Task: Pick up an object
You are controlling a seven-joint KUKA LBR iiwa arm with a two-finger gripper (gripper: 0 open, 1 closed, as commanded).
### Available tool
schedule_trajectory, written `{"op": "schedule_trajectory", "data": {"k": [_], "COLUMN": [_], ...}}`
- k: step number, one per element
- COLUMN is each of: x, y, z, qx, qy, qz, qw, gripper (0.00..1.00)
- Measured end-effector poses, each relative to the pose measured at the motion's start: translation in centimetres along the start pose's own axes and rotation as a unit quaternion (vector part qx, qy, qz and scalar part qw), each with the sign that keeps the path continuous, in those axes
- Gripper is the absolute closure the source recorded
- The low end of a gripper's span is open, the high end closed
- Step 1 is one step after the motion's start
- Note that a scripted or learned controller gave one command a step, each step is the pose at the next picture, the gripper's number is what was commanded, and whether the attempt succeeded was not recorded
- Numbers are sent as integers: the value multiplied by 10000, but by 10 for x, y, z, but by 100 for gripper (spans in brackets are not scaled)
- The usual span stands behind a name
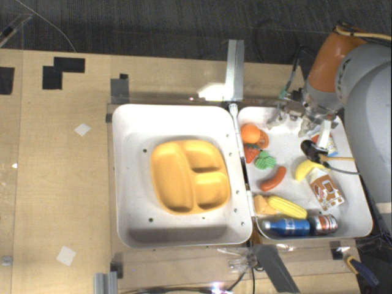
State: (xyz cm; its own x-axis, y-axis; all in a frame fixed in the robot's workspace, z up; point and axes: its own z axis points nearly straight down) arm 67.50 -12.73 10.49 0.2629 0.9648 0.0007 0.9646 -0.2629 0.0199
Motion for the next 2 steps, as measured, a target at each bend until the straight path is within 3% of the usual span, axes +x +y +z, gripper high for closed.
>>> {"op": "schedule_trajectory", "data": {"k": [1, 2], "x": [-17, -60], "y": [1, -31], "z": [15, 17], "qx": [94, 65], "qy": [26, -1], "qz": [285, 26], "qw": [9995, 10000], "gripper": [0, 0]}}
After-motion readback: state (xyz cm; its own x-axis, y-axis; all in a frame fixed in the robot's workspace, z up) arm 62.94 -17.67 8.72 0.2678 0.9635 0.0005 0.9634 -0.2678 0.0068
